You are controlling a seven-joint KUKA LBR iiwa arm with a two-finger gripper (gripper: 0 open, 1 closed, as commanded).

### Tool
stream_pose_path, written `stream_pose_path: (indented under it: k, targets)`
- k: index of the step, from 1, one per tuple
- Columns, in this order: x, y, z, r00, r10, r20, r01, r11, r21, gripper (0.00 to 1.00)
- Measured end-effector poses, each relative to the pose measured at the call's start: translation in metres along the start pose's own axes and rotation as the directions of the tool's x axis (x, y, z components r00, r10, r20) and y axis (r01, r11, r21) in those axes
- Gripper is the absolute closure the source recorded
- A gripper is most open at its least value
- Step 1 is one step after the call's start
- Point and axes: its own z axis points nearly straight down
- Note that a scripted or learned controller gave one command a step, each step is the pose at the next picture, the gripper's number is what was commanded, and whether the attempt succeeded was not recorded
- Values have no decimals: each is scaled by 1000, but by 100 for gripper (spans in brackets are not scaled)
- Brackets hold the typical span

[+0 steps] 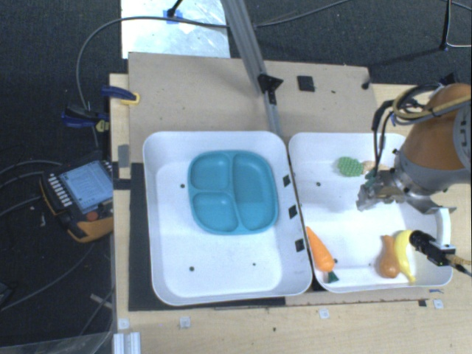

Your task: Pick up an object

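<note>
A grey arm (435,150) with an orange band reached in from the right of the frame, over the right-hand white bin (317,150), one of two shallow bins set side by side on the desk (243,76). Its tool (371,194) hung low in the middle of that bin, just below and to the right of a small green bumpy object (350,167) near the bin's upper part. Whether the tool was wide or narrow could not be told from where I stood, and nothing could be seen held in it.

Three other things lay along the lower part of the right-hand bin. An orange carrot (319,248) with a dark green tip rested against the left wall, at the lower left. A yellow banana (403,253) lay at the lower right, touching an orange rounded piece (388,262) just to its left. A black-tipped part of the arm sat just right of the banana.

The left-hand bin (173,257) carried a blue divided plate (233,191) with three compartments, placed in its upper middle.

Outside the bins, at the left edge of the frame, a handheld controller (81,198) with a screen lay on the dark floor among cables. Blue and yellow clamps (103,109) gripped the desk's left edge.
</note>
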Motion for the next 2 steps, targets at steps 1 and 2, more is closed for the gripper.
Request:
stream_pose_path:
  k: [1, 2]
  targets:
    - [-4, 2, -44, 1000, 0, 0, 0, 1000, -2, 100]
    - [-11, 6, -106, 1000, 0, 1, 0, 1000, -4, 100]
